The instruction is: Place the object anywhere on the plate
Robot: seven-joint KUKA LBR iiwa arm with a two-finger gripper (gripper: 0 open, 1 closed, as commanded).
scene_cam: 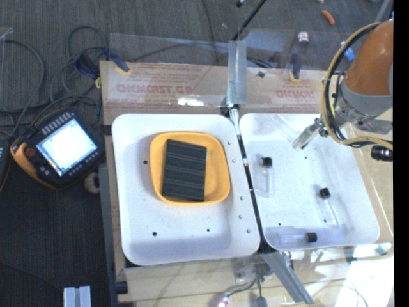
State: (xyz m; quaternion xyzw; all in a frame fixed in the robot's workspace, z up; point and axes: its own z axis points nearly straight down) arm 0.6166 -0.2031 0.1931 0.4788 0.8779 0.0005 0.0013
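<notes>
1. Camera view: the dark ridged block (185,169) already lies flat on the yellow plate (156,152) in the left bin (128,171), long axis toward the camera.
2. The gripper (307,135) hovers over the right bin (358,171), well right of it; I cannot tell its opening.

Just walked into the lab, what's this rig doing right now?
The KUKA arm sits at the right bin's far right edge, its gripper above that bin. In the left bin, a dark ribbed block already lies on the yellow plate. Three clear vials with black caps lie loose in the right bin.
</notes>
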